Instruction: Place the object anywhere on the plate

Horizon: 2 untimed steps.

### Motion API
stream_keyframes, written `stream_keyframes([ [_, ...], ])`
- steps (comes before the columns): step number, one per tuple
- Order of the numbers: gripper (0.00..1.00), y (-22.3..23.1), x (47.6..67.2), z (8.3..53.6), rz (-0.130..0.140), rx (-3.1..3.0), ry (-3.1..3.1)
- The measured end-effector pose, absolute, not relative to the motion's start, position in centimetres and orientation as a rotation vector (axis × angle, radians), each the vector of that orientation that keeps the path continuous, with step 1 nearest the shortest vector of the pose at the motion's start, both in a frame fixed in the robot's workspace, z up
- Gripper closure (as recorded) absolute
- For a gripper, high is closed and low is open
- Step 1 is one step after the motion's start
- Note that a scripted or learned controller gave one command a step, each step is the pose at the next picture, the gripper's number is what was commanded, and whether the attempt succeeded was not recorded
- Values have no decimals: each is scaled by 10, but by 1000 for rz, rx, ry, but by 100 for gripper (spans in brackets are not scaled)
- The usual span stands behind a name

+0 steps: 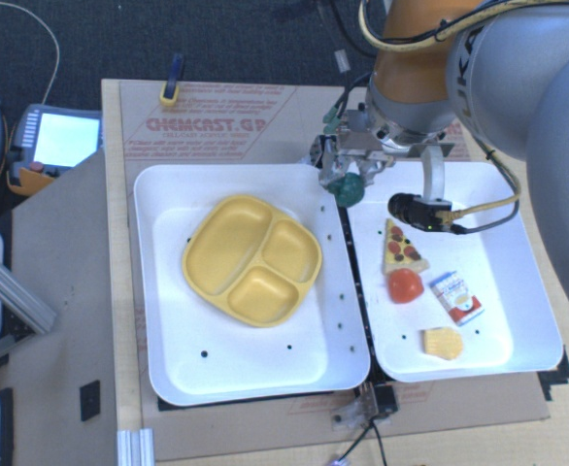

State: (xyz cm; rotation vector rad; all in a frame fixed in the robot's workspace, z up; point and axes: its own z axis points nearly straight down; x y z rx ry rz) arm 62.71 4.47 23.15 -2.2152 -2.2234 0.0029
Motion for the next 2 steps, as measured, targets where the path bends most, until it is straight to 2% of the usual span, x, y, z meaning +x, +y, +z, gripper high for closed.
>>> stream_keyframes([
  [1,100,87,611,232,3,-2216,-2223],
  [2,0,85,612,232,2,-2219,-2221],
])
